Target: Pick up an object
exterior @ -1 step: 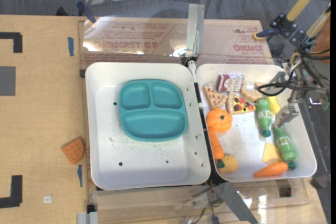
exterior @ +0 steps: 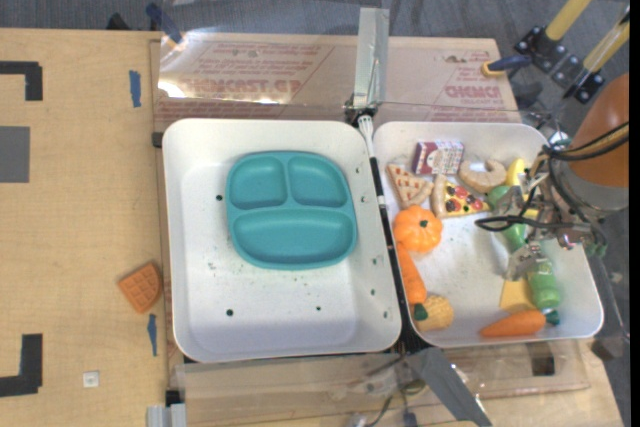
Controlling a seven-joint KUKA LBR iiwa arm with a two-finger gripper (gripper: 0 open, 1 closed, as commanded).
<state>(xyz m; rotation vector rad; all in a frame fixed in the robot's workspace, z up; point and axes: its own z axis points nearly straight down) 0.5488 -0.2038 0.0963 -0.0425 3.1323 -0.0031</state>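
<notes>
hovering over the right bin [exterior: 590,315], fingers [exterior: 527,260] near green bottle [exterior: 545,290]; closure unclear.

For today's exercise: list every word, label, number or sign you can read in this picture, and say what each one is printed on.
Red print on the cardboard behind the left bin: too blurred to read.
Red print on the cardboard behind the right bin: too blurred to read.
Small purple box in the right bin: label too small to read.
</notes>
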